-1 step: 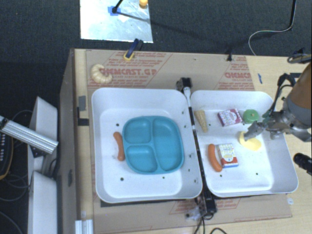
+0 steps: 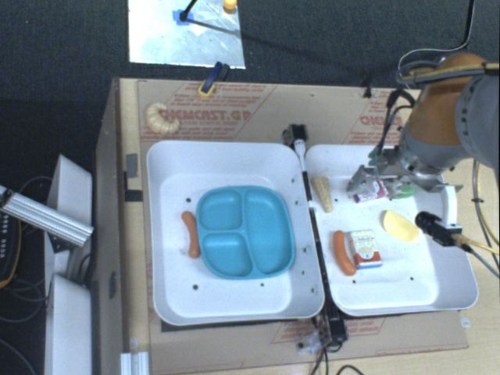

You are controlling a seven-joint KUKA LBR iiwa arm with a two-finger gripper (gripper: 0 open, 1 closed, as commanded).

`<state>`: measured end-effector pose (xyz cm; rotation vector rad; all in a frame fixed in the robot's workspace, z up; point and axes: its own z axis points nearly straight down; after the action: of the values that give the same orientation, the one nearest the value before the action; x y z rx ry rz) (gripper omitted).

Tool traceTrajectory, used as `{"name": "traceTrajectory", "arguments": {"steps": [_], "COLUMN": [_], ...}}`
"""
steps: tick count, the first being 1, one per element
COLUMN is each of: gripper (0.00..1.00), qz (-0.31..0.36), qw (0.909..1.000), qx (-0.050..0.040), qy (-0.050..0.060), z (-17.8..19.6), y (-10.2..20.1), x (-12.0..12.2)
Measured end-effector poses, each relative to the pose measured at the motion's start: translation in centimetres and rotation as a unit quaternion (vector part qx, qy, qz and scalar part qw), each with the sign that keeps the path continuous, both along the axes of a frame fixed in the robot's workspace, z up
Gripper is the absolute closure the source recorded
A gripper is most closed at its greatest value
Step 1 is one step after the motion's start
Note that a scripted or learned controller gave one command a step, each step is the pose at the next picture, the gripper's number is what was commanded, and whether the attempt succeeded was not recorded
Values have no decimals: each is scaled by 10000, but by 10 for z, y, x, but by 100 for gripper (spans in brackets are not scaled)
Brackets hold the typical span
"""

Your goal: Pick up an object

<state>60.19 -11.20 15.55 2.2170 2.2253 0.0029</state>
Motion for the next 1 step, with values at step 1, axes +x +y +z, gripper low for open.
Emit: {"name": "traceTrajectory", "arguments": {"steps": [1], "gripper": [0], "qz": [-11], "qw": [10000], "qx": [-4], "qy": [5], "z": [-71], "y": [23], "x": [-41]}}
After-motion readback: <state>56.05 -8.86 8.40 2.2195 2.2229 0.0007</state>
